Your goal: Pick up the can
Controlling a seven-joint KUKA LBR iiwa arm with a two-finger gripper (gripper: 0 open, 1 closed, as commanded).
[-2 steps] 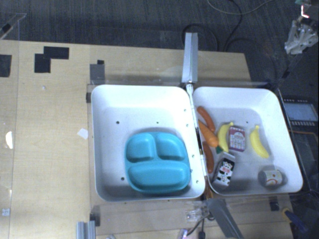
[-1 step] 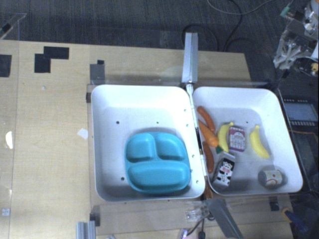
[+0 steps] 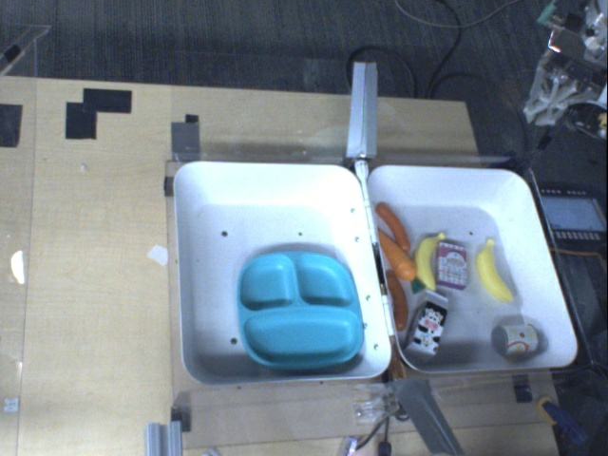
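The can [image 3: 516,337] lies on its side in the right bin's [image 3: 532,198] near right corner, apart from the bananas [image 3: 494,270] and carton [image 3: 428,326], so the approach looks clear. The arm [image 3: 570,55] is pulled back at the top right; its grip state cannot be told

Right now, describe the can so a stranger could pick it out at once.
Take the right-hand white bin of the two. In its near right corner the can lies on its side, just below a yellow banana. It is the one small grey cylinder there; its neighbours are yellow or orange food shapes and printed cartons.
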